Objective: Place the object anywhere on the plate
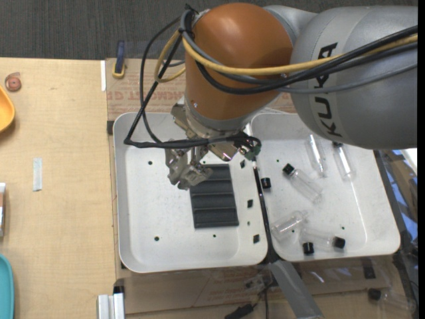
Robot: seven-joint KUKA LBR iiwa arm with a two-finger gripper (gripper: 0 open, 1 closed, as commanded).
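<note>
A dark ribbed rectangular plate (215,201) lies flat in the middle of the left white bin (136,205). My gripper (186,173) hangs low over this bin, at the plate's upper left corner, under the big orange wrist. Its tip is just left of the plate's top edge. Several clear vials with black caps lie in the right bin (375,208), among them one vial (302,183) near its centre and another vial (289,223) lower down. The wrist hides the back part of the left bin.
Loose black caps (307,248) sit near the front of the right bin. Black cables loop from the wrist across the left bin's back left corner. A wooden bench (60,198) lies to the left, with an orange dish (5,111) at its edge.
</note>
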